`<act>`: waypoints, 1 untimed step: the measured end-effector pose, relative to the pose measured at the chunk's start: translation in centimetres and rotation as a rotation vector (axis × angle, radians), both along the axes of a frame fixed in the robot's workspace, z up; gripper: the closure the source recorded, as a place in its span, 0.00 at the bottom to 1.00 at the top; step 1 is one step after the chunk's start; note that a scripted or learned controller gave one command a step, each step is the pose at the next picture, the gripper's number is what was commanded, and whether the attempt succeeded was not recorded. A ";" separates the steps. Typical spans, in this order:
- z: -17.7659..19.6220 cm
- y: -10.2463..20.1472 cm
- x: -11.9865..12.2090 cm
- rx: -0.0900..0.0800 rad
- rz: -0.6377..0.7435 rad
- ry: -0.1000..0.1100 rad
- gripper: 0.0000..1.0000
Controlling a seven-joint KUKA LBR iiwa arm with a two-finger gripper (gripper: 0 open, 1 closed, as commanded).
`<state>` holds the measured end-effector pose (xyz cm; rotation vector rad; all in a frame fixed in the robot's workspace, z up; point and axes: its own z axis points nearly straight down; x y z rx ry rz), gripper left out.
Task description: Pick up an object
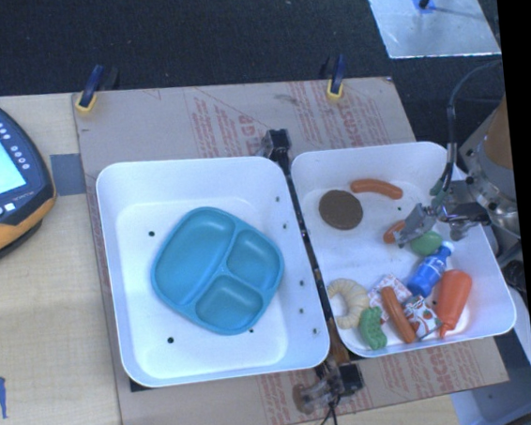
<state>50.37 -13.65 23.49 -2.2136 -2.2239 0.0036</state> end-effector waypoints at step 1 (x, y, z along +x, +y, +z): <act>-14.4 2.5 5.4 -0.001 0.001 0.001 0.00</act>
